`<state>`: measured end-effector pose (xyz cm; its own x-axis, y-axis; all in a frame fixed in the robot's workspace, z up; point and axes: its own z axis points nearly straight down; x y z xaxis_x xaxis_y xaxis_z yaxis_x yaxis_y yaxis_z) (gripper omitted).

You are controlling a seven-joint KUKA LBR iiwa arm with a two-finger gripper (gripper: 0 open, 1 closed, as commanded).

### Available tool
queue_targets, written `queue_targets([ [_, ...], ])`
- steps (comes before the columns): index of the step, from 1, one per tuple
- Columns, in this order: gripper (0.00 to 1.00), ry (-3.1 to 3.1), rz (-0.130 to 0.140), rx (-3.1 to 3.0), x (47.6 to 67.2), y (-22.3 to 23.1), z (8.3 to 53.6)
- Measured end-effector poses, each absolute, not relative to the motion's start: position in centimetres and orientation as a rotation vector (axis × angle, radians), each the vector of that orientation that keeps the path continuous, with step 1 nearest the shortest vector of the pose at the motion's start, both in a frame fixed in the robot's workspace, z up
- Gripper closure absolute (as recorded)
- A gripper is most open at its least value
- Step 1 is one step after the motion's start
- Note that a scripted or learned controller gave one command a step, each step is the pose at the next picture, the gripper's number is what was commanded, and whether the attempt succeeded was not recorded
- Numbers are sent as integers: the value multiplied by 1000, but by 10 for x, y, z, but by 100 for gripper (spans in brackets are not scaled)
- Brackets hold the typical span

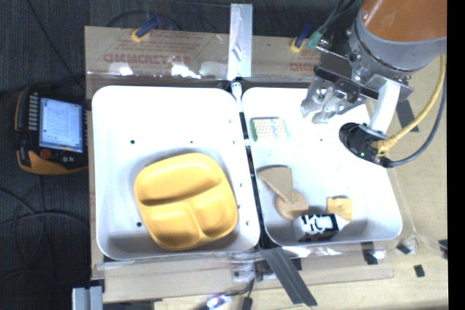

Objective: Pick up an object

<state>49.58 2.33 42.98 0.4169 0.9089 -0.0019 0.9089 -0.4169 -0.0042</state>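
My gripper point(325, 107) hangs over the back of the right bin point(378, 185), above the bin floor, with nothing between its fingers. A green-and-white patterned card point(269, 128) lies to its left near the bin's back left corner. Toward the front of that bin lie a tan wooden spoon-like piece point(282, 192), a small tan block point(339, 207) and a black-and-white object point(317, 223). A yellow divided tray point(187, 198) sits in the left bin point(123, 127).
A raised divider point(247, 156) separates the two bins. A metal post point(240, 40) stands behind it. A handheld pendant point(54, 131) lies on the floor at left. Bare bin floor lies beneath the gripper and along the right bin's right side.
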Motion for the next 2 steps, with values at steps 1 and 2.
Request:
queue_targets([
  [1,100,-1701,10,-2637,497,25,438],
  [2,100,-1886,5,-2513,494,-63,434],
])
